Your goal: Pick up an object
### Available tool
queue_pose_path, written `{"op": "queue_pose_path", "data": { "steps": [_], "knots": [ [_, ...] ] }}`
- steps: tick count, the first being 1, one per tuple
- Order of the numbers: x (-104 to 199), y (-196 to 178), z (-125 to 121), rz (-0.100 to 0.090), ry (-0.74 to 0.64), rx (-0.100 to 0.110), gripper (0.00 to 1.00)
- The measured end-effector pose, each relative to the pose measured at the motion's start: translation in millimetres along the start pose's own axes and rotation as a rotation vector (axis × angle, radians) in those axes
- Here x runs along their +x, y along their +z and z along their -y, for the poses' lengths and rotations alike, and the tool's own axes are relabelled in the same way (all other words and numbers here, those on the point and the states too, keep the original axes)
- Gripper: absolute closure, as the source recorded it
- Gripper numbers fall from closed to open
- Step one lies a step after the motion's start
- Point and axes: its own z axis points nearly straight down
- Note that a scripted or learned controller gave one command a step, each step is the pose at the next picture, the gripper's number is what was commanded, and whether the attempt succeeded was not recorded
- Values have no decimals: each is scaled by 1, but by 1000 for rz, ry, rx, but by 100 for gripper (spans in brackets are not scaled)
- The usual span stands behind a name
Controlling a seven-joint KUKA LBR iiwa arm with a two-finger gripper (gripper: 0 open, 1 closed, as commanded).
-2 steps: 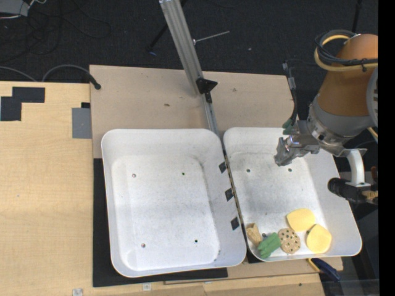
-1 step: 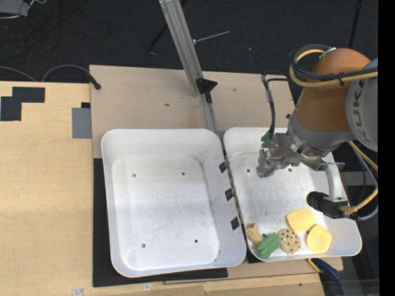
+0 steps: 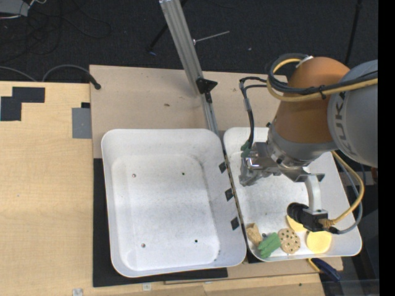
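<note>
Several small objects lie along the near edge of the right bin (image 3: 355,242): a tan block (image 3: 253,233), a green piece (image 3: 269,245), a round cookie (image 3: 289,240), a yellow disc (image 3: 319,242). Farther in, over the same bin's left side, the gripper (image 3: 250,171) hangs; its opening cannot be told.

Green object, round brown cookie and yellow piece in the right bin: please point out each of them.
green object (image 3: 268,245), camera view, middle of its body.
round brown cookie (image 3: 289,240), camera view, centre of its dotted face.
yellow piece (image 3: 319,242), camera view, middle of its flat top.
</note>
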Motion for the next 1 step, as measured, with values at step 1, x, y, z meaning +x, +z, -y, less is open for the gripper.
{"op": "queue_pose_path", "data": {
  "steps": [1],
  "knots": [
    [49, 1, 16, 1, 0, 1, 100]
  ]
}}
